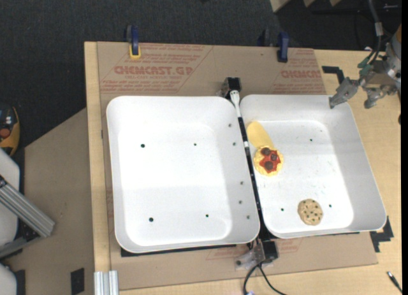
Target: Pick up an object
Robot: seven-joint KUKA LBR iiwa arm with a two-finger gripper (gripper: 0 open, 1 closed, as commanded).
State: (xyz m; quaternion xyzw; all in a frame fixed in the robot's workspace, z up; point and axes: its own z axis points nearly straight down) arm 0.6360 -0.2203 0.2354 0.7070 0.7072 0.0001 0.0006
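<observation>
**Gripper parked off the right bin, nothing between its fingers**

Cables [255,268] and a black clip [266,250] sit nearest the camera, at 6 o'clock below the seam between the two bins.

Bench board [191,64]: tan, printed with red lettering, held by a yellow-tipped blue clamp [133,40] at 11 o'clock and a blue clamp [282,46] at 1 o'clock.

Left bin [127,122]: white, shallow, four small dark dots on its floor.

Right bin [357,153]: white, touching the left bin along the centre seam. It holds three toy foods.
- Yellow piece [258,134], elongated, at 9 o'clock in this bin, just beside the seam.
- Round tart with red berries [268,160], touching the yellow piece's lower end.
- Cookie [310,211] with dark chips, at 6 o'clock in the bin, well apart from the other two.

Gripper [356,95]: at 2 o'clock in the frame, over the bin's upper right corner and rim. Fingers spread apart; one fingertip [336,98] points toward the bin, the other lies further right. Nothing is pinched between them. All three foods lie well apart from it.
</observation>
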